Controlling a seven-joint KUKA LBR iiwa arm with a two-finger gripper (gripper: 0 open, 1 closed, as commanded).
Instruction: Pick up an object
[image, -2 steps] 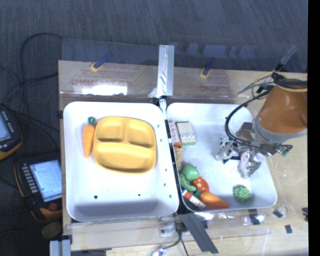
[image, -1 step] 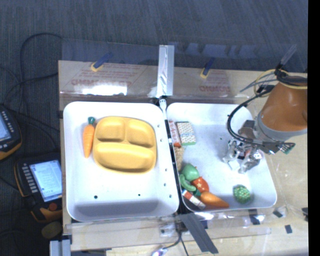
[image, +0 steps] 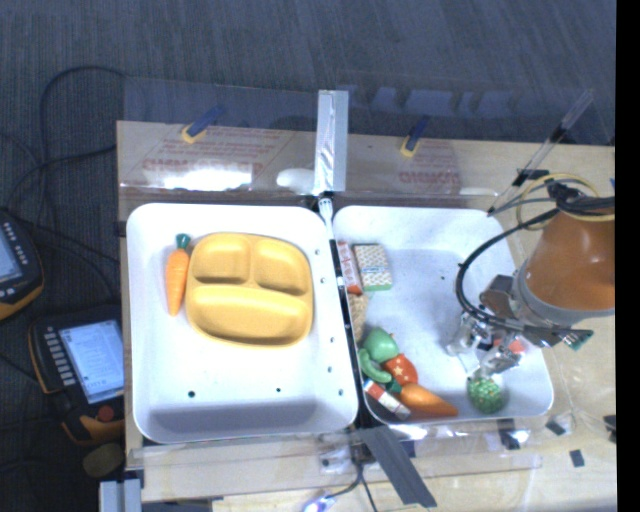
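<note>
- We see the end effector (image: 487, 352) low in the right-hand white bin (image: 440, 235), toward the bin's four o'clock, hanging from the grey arm with its orange band (image: 572, 262); the arm enters from three o'clock, which explains its cables arcing across the bin's bare floor.
- Just below it, at its six o'clock, lies a small green textured ball (image: 487, 393), the likeliest target. We cannot tell whether the end effector is released or clenched, nor whether it touches the ball.
- Other candidates crowd the bin's seven o'clock corner: a green and red toy vegetable cluster (image: 385, 358) and an orange toy carrot (image: 428, 402); a pale patterned box (image: 372, 266) rests near eleven o'clock.
- In the left-hand white bin (image: 150, 330), a yellow compartment tray (image: 250, 288) sits with a second orange carrot (image: 177, 278) at its nine o'clock, well apart from the arm.
</note>
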